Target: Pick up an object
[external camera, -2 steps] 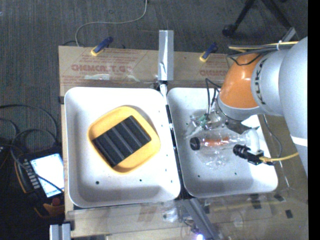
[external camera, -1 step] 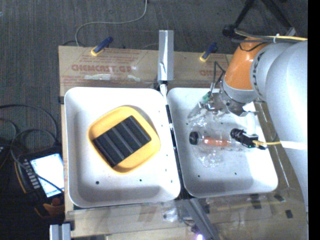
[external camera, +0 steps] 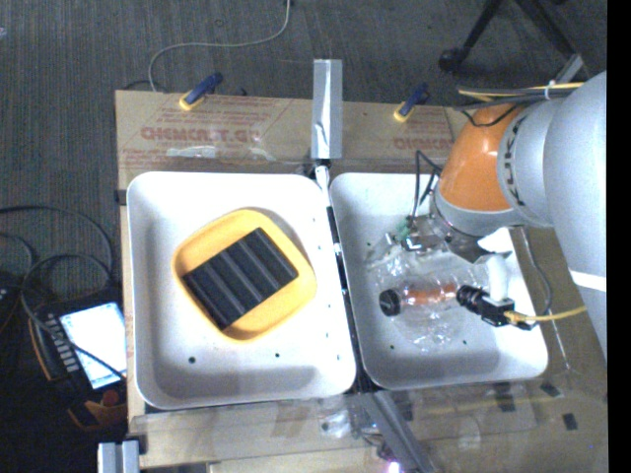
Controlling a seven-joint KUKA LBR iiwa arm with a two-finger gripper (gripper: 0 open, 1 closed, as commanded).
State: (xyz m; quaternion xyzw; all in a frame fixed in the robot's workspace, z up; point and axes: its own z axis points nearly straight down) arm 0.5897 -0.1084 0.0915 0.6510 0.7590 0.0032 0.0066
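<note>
A small clear bottle with a black cap lies on its side in the right bin, cap pointing left. Crumpled clear plastic lies just above it, and another clear scrap lies below it. In the left bin rests a yellow pad with a black ridged top. My gripper hangs low over the upper middle of the right bin, under the orange wrist band, close above the bottle and beside the crumpled plastic. The wrist hides most of it.
The bins' walls meet along a ridge in the middle. A metal post stands behind the bins on the cardboard-covered bench. Two blue-and-yellow clamps grip the back edge. The arm's grey body covers the right bin's far right corner.
</note>
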